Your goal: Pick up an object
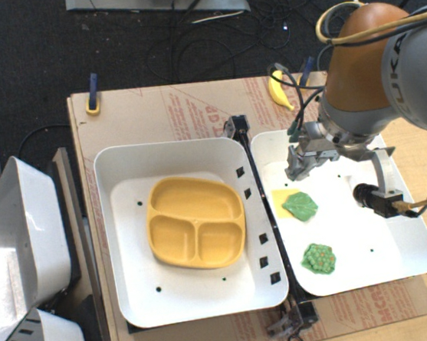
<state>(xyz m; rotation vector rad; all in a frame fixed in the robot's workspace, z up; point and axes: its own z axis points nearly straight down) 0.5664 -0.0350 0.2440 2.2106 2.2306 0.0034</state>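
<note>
In the right bin (pixel 409 254) lie a green leafy piece (pixel 301 206), resting partly on a flat yellow piece (pixel 279 199), and a bumpy green object (pixel 318 258) nearer the front. My gripper (pixel 302 161) hangs over the back left of this bin, just behind and slightly above the leafy piece. Nothing is visibly held in it. The grey arm with its orange band (pixel 360 40) reaches in from the right.
The left bin (pixel 119 216) holds a yellow divided plate (pixel 197 222). A black fitting with a cable (pixel 373 197) hangs over the right bin's right side. A yellow clamp (pixel 279 90) and a blue clamp (pixel 93 94) sit at the board's back edge.
</note>
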